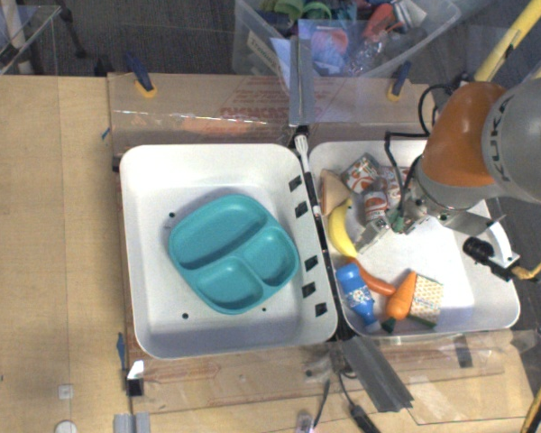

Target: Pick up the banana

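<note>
- The banana (341,229) lies in the right bin (487,309), against that bin's left wall, curved and running roughly front to back.
- The claw (398,220) is down inside the right bin, just right of the banana and near a crumpled printed packet (368,186); whether it is open or closed cannot be made out, and nothing is seen in its grip.
- Toward the right bin's front edge lie a blue object (354,292), a carrot (389,296) and a small patterned box (426,298), close together.
- The left bin (144,242) holds a teal divided plate (232,253), sitting near its middle.
- A clear tub (343,12) of mixed items stands at the counter's back edge.
</note>
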### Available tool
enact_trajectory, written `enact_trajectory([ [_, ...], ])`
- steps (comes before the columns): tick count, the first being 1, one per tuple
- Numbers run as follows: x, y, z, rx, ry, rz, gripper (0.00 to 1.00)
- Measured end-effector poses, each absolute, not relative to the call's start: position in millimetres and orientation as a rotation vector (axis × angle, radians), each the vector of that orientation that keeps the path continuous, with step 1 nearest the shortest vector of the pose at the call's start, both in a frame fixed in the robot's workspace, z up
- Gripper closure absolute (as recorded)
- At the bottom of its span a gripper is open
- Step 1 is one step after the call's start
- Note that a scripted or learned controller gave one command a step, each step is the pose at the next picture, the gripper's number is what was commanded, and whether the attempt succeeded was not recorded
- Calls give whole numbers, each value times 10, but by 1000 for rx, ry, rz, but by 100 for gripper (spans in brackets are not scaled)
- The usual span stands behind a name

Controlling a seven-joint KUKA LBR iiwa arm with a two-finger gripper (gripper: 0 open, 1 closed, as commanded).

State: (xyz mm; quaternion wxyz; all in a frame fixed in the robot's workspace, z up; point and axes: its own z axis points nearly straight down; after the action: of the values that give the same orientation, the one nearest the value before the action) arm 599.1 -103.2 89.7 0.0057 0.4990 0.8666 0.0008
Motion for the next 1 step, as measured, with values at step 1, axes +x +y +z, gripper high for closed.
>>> enact_trajectory([
  [1,6170,-1007,893,1384,2807,3,0],
])
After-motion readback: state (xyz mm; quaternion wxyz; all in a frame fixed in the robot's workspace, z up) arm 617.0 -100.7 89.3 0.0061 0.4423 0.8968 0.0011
